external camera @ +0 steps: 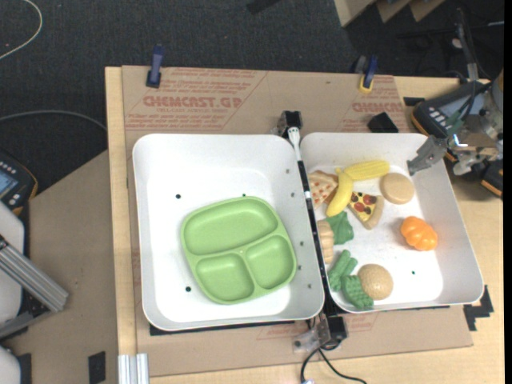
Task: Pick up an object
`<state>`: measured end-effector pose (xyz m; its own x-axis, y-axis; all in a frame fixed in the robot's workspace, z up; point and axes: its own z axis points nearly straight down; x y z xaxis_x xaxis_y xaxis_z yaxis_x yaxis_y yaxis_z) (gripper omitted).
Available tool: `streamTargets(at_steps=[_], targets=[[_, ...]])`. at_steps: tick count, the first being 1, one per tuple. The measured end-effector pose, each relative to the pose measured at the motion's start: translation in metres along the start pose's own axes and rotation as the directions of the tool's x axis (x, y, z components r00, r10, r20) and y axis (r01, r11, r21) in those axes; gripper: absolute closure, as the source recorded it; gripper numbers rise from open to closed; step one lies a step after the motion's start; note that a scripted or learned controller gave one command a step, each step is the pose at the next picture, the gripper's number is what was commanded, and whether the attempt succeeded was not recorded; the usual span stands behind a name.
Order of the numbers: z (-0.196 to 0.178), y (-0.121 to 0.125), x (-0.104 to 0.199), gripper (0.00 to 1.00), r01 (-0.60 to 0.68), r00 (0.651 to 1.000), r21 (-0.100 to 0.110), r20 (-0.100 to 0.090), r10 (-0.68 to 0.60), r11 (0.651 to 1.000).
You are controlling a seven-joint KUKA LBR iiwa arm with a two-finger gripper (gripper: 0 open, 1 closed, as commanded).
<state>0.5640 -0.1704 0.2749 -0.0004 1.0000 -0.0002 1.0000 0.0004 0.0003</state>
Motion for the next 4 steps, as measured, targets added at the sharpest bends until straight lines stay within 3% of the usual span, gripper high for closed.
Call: streamTargets(at_steps=[1,2,3,4], targets=[[0.115,-0.063,-0.033,0.0,-0.006,1.0,0.012,-0.004,0.006,1.0],[0.194,-0.087,0.046,0.0,0.003,1.0,0.007,-0.005,-0.003,1.0],[0.19,-0.035,0.073,0.0,0.004,1.0,-0.004,0.001,-0.004,1.0],[0.19,-0.012,0.075,0.0,0.001,1.0,-0.001,0.0,-0.001,1.0]])
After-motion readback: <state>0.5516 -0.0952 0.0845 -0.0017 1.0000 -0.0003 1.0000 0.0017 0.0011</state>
